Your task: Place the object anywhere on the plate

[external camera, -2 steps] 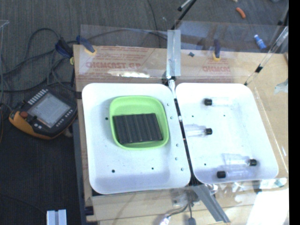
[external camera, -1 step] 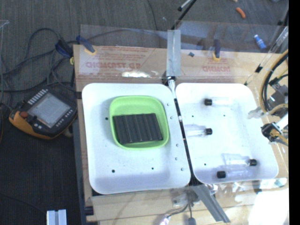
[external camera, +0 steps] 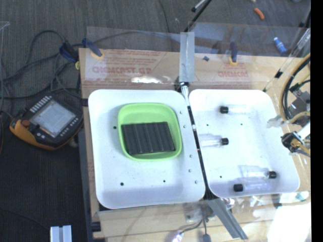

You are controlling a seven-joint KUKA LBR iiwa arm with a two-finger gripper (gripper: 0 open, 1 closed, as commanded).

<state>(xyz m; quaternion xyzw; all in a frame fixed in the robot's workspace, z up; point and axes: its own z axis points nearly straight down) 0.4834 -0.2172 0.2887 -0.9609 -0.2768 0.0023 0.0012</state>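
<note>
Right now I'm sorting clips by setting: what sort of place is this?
Probably a robotics lab bench: two white bins taped to a board, a handheld control pendant on the carpet with loose cables, and clear vials beside a green plate.

**A robotics lab**

Two white bins (external camera: 101, 150) sit taped to a wooden table (external camera: 151, 67) behind clear shields. At the left of the frame a teach pendant (external camera: 48, 122) lies on dark carpet (external camera: 45, 9) among loose cables (external camera: 38, 49).
</note>
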